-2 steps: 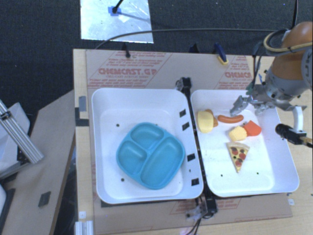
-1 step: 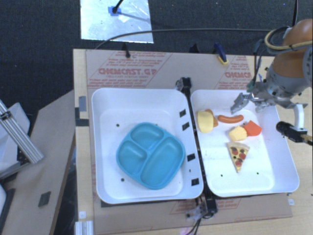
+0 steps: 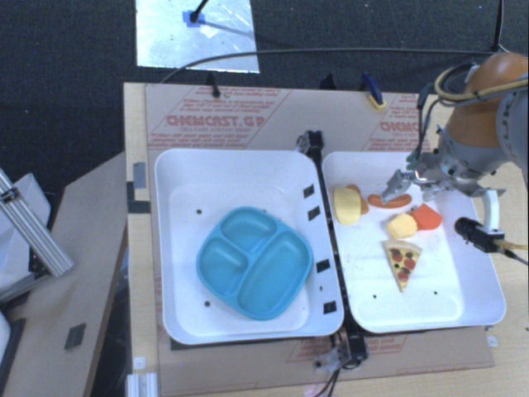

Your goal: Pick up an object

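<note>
Camera view: cardboard-covered bench [image 3: 248,110], two white bins [image 3: 178,180], dark carpet [image 3: 66,48].

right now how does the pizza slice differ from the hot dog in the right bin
The pizza slice is a flat yellow wedge with red spots, its tip toward the bin's near wall; the hot dog is a thin, rounded red-orange stick lying crosswise. The pizza slice lies apart from the gripper, while the hot dog sits right beneath it. Both are toy foods resting on the right bin floor.
</note>
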